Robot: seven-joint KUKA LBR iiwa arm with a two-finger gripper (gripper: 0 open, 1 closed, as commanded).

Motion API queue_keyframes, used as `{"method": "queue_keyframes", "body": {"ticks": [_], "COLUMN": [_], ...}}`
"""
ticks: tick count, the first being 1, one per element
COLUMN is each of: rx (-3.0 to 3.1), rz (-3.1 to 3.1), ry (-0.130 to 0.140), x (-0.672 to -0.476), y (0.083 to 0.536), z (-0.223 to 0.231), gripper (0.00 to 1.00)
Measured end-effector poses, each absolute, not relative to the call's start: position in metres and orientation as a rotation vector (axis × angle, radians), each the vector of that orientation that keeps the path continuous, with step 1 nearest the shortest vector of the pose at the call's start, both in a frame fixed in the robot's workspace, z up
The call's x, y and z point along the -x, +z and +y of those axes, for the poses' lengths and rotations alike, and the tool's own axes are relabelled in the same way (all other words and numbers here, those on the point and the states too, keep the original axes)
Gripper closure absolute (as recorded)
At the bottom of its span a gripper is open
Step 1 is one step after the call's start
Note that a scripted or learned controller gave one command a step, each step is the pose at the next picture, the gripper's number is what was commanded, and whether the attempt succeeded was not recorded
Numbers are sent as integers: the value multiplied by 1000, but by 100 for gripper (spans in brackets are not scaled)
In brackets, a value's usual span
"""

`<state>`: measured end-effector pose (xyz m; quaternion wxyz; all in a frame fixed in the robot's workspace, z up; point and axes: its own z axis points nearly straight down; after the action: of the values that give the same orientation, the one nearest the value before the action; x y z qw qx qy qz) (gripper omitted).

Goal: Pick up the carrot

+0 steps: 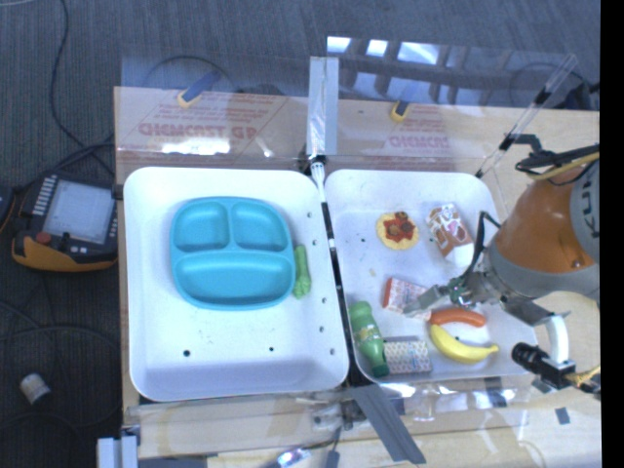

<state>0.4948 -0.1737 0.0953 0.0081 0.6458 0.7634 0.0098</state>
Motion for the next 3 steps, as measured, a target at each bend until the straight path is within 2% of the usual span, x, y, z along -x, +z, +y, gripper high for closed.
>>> {"method": "queue_keyframes", "body": {"ticks": [1,2,3], "rx": [-1754,-1891,-1962], "rz": [2588,2515,2458], "ry": [10,-4,-6], "x": [-571,-507,-485], "y": [94,145,245], "z": [-159,-186,-123], "gripper": [0,0,0]}}
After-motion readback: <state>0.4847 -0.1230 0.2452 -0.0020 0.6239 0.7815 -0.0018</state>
